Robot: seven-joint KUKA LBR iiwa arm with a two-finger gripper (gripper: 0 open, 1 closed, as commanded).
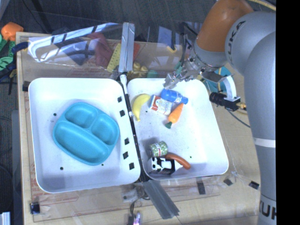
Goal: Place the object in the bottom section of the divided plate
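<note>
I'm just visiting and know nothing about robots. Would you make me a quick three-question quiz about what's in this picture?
1. True or false: the blue divided plate lies in the left bin.
2. Which lies nearest the bins' divider? A) banana B) carrot C) hot dog
3. Fill in: the gripper is over the top edge of the ____ bin, beside the small bottle.

Key: 1 true; 2 A; 3 right.
</note>
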